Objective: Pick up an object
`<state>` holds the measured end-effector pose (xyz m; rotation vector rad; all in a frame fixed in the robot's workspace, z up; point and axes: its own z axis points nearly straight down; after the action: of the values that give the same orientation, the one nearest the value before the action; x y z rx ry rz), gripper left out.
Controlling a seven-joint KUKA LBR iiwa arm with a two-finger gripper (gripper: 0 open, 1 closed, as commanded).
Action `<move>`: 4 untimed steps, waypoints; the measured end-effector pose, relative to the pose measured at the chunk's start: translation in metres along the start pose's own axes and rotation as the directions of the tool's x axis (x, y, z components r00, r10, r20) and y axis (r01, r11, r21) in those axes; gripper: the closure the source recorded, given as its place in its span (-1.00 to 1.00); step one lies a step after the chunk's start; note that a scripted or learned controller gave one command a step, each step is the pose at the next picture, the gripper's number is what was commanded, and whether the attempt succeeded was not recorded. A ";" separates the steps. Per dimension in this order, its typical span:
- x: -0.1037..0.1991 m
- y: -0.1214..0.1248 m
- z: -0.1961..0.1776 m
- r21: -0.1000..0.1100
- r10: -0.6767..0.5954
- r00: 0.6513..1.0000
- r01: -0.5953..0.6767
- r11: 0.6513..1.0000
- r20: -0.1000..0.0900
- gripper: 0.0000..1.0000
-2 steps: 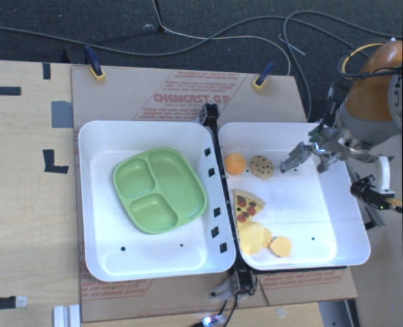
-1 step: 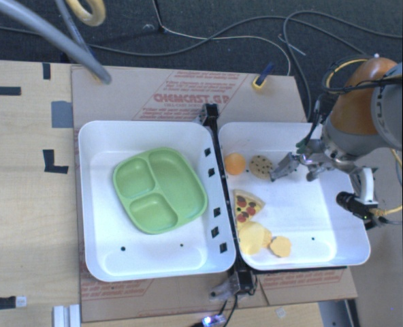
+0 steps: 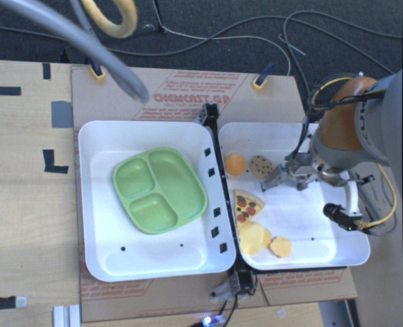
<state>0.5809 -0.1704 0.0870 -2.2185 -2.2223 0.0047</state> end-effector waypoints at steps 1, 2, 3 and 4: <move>0.000 0.001 -0.013 -0.002 0.000 1.000 0.000 1.000 -0.001 1.00; -0.003 -0.008 -0.062 -0.006 0.002 1.000 -0.002 1.000 0.000 1.00; -0.003 -0.007 -0.116 -0.008 0.001 1.000 -0.001 1.000 0.000 1.00; 0.047 -0.016 -0.123 -0.003 -0.004 1.000 0.004 1.000 -0.003 1.00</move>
<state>0.5656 -0.1233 0.2098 -2.2145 -2.2267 -0.0018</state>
